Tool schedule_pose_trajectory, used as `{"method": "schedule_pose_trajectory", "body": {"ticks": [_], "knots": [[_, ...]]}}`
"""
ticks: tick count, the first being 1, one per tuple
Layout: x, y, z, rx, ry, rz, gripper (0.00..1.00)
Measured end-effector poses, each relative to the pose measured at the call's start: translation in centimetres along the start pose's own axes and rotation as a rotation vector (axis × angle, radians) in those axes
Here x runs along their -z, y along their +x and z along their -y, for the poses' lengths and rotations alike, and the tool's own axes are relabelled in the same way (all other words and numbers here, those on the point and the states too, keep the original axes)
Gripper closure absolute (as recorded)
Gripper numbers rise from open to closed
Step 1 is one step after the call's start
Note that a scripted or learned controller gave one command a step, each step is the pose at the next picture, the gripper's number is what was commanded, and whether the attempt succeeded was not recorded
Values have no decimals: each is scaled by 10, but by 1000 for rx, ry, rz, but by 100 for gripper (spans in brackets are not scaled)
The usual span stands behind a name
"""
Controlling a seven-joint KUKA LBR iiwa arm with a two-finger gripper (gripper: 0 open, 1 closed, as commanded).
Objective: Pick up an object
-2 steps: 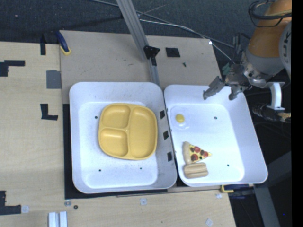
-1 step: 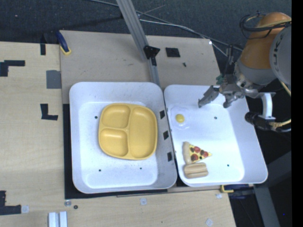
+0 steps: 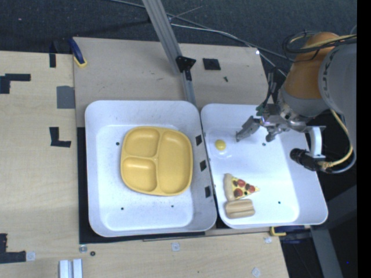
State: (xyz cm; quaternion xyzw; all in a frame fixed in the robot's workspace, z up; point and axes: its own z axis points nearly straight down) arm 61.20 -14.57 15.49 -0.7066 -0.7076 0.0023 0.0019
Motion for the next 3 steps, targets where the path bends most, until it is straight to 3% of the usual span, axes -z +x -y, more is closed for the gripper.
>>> {"method": "schedule_pose_trajectory", "body": {"ticks": [1,2,3], "knots": [[-59,10,0,0,0,0,0],[-46,10,0,1,-3,0,100],[18,7,-2,0,-10,0,100]]}}
